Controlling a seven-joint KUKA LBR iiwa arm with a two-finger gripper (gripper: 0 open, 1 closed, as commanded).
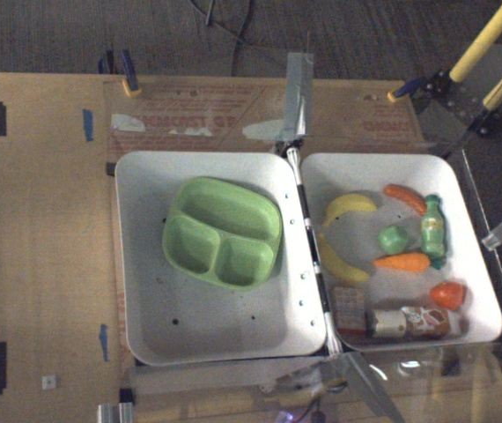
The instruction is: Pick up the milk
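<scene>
**Milk lies on its side in the right bin**

The milk carton (412,322) lies flat in the right bin (471,201), along that bin's near wall. At the bin's near left corner a small brown box (350,309) sits just beside the carton's end. A red-orange toy (447,294) rests by the bin's right wall. A carrot (402,262) and a green bottle (432,227) lie around the bin's middle. Left of the bin, a green divided plate (224,233) sits in the neighbouring left bin (145,263).
</scene>
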